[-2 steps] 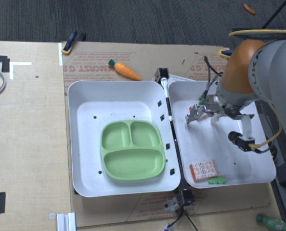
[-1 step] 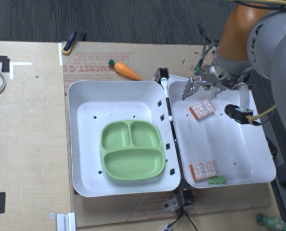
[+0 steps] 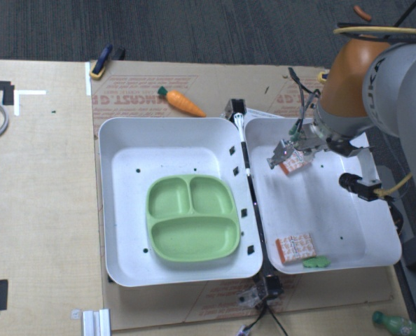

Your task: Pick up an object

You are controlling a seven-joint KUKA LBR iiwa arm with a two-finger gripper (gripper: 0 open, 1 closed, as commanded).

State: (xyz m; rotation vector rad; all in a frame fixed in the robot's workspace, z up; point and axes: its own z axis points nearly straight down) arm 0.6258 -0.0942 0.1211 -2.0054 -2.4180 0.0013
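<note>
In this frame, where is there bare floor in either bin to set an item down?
Right bin: the middle, between gripper and packet. Left bin: a strip above the green tray. Crowded: under the gripper, and the right bin's front corner, packet and green piece.

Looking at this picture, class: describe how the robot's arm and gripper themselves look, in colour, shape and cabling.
The arm is thick and rounded, grey, with a glossy orange band above the wrist. Thin dark cables run down beside the wrist, and a yellow cable loops over the top. The gripper is a small metallic piece at the end, with wires around it.
</note>
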